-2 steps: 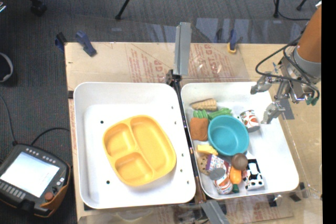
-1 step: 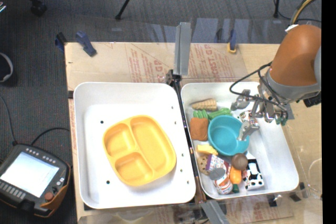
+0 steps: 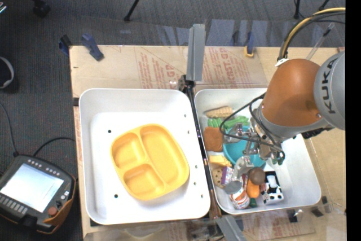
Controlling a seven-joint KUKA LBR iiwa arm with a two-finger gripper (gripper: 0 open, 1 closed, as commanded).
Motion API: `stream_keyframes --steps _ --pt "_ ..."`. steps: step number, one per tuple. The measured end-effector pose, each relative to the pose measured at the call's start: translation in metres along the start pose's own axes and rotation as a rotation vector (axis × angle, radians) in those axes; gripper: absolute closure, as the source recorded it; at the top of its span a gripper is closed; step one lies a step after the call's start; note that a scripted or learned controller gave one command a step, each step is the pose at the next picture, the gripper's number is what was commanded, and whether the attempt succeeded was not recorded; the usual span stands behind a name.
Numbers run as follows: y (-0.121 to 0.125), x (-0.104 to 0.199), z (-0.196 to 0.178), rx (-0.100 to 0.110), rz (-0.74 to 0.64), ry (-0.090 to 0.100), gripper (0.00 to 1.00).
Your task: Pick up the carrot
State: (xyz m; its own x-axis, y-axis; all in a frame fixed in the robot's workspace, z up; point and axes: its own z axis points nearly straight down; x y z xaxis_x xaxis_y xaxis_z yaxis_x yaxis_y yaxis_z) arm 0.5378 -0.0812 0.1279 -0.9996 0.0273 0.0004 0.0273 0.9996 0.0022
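Observation:
The carrot (image 3: 252, 189) is a small orange piece lying near the front of the right bin (image 3: 307, 178), wedged among other toy foods. A brown round piece (image 3: 257, 176) touches its far side. My gripper (image 3: 246, 166) hangs low over the pile, just behind and slightly left of the carrot, under the orange wrist band (image 3: 290, 100). Its grey metal tip sits between the teal bowl (image 3: 237, 150) and the carrot. Nothing can be made out held in it.
The right bin also holds a cracker (image 3: 219, 112), a green item (image 3: 234, 121), a brown bun (image 3: 213, 139), a yellow wedge (image 3: 220, 161), a red-and-white can (image 3: 240, 200) and a black-and-white cow toy (image 3: 273, 189). A yellow divided plate (image 3: 149, 162) lies in the left bin (image 3: 96, 115).

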Motion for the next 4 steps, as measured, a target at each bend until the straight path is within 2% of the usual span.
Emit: stream_keyframes --steps 1,2,3,4 --pt "-0.005 0.026 0.015 0.012 -0.095 -0.070 0.00" --pt "-0.004 0.032 0.014 0.016 -0.085 -0.091 0.00" --pt "0.001 0.033 0.020 0.017 -0.291 -0.074 0.00" --pt "-0.004 0.038 0.013 0.020 -0.287 -0.056 1.00"
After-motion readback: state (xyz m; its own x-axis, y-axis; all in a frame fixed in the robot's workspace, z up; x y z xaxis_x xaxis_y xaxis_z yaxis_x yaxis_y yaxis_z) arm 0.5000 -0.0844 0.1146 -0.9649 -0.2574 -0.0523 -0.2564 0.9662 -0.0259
